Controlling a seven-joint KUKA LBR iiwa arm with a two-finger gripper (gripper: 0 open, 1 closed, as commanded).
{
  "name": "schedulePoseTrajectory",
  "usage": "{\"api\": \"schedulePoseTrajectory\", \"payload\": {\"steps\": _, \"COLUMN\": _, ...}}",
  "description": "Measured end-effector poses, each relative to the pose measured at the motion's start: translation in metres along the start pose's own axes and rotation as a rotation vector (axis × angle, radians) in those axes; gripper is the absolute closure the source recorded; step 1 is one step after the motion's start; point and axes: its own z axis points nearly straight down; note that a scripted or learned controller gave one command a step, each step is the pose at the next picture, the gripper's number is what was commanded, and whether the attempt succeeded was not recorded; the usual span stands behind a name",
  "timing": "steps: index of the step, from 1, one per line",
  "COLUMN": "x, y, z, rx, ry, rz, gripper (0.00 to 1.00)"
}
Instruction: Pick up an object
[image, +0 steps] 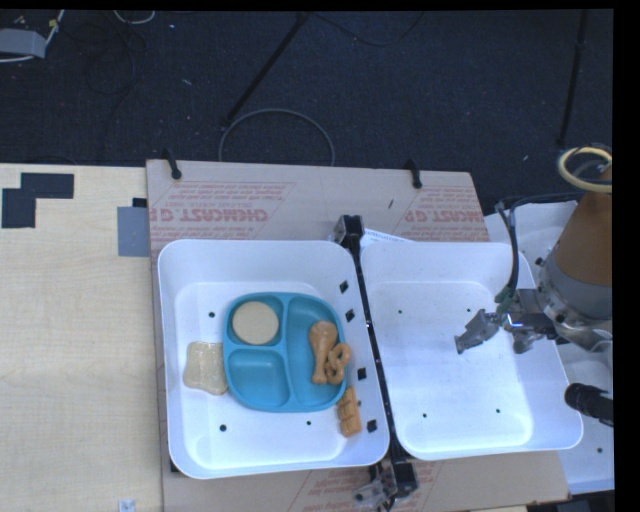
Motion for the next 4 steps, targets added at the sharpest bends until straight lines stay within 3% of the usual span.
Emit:
{"api": "schedulePoseTrajectory", "payload": {"steps": 1, "x": 0.000, "y": 0.002, "z": -0.006, "rx": -0.012, "ry": -0.002, "rz": -0.003, "gripper": 0.00}}
{"api": "schedulePoseTrajectory", "payload": {"steps": 4, "x": -0.004, "y": -0.001, "z": 0.142, "rx": -0.009, "ry": -0.001, "rz": -0.002, "gripper": 0.00}}
